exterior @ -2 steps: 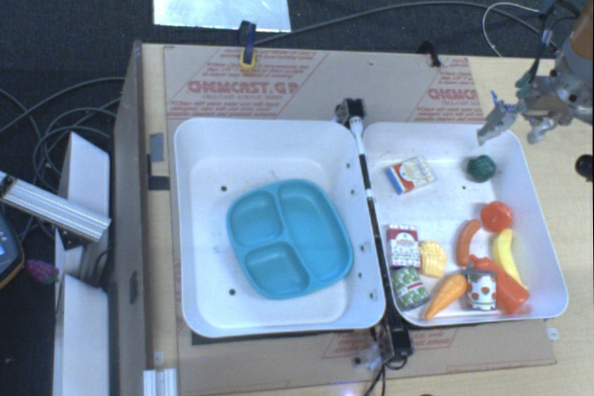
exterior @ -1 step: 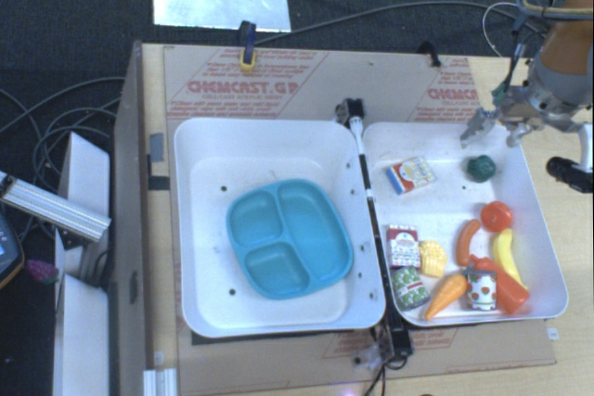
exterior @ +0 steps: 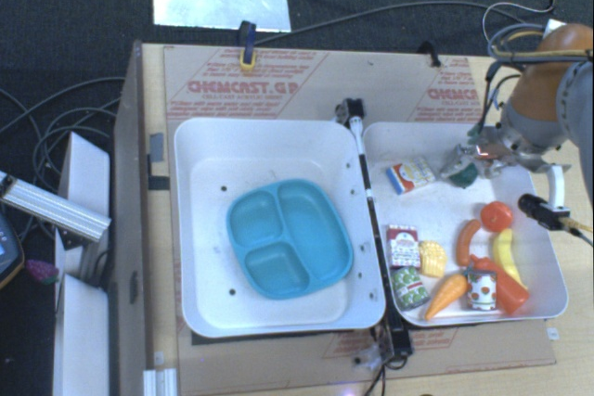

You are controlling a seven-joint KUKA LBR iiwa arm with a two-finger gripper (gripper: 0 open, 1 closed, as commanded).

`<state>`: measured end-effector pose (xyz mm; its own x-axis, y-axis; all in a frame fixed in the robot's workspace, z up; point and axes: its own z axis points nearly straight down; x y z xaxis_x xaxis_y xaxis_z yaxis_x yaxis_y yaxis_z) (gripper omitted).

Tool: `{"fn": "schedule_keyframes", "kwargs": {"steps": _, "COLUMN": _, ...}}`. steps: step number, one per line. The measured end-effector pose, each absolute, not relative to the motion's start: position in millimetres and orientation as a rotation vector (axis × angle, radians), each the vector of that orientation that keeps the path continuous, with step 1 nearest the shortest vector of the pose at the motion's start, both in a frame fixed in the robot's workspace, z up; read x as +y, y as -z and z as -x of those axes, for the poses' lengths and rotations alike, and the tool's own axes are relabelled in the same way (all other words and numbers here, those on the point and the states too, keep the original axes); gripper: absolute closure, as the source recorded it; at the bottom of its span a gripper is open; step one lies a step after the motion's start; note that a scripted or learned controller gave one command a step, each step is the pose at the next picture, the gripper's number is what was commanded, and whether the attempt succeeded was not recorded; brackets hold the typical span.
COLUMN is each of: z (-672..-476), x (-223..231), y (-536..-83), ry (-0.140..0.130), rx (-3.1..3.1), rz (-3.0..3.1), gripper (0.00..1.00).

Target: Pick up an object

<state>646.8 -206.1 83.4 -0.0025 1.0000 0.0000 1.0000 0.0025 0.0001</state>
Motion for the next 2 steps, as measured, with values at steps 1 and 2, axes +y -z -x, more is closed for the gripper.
{"fn": "schedule_keyframes", "kwargs": {"steps": 1, "z": -648.6, "x": -206, "y": -95, "ry": -0.004, "rx": 2.223, "rz": -2.212, "gripper": 1.0}}
{"fn": "schedule_keyframes", "kwargs": {"steps": 2, "z": -614.0, "x": -134, "y": -132, "ry": -0.003, "rx": 2.227, "rz": -2.215, "gripper": 1.0}}
